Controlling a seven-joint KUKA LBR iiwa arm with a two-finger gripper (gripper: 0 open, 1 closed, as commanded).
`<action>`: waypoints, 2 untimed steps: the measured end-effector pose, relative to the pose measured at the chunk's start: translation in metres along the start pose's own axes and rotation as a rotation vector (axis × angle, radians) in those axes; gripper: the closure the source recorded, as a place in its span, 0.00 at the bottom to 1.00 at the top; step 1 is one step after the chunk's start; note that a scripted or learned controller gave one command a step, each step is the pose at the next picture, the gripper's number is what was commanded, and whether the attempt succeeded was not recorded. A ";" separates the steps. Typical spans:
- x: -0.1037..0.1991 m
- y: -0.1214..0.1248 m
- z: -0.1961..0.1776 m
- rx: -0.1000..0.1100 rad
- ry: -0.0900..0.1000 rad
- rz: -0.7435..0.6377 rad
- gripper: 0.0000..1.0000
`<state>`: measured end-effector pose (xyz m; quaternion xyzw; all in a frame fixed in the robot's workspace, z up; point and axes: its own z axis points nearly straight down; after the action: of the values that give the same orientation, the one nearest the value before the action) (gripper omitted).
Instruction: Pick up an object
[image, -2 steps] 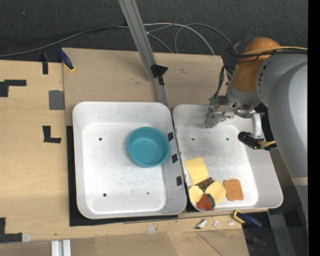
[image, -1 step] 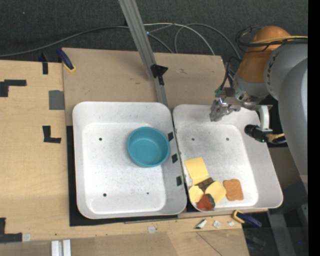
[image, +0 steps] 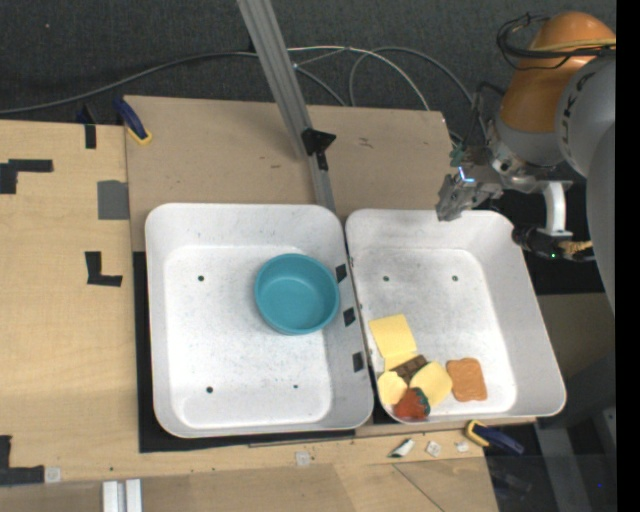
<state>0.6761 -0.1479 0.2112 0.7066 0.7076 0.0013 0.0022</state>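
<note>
Approach step: I am holding the gripper (image: 452, 205) over the right bin (image: 520, 300) far rim, finger state indeterminable; next, descending toward the yellow block (image: 392, 337).

Teal bowl (image: 295, 292), speckled white bins (image: 180, 250)

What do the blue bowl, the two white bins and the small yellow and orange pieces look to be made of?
Blue bowl: probably moulded plastic, smooth, even teal, faint sheen.
Left bin and right bin: likely thin formed plastic, matte white, rounded corners, speckled with dark scuffs.
Yellow piece and orange piece: flat, dull, perhaps foam or toy-food plastic; too small to tell.
</note>
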 end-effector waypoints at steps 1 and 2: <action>-0.002 -0.005 -0.062 -0.001 0.000 0.000 1.00; -0.002 -0.005 -0.074 0.004 0.001 0.001 1.00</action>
<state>0.6710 -0.1493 0.2853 0.7068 0.7074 0.0003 0.0002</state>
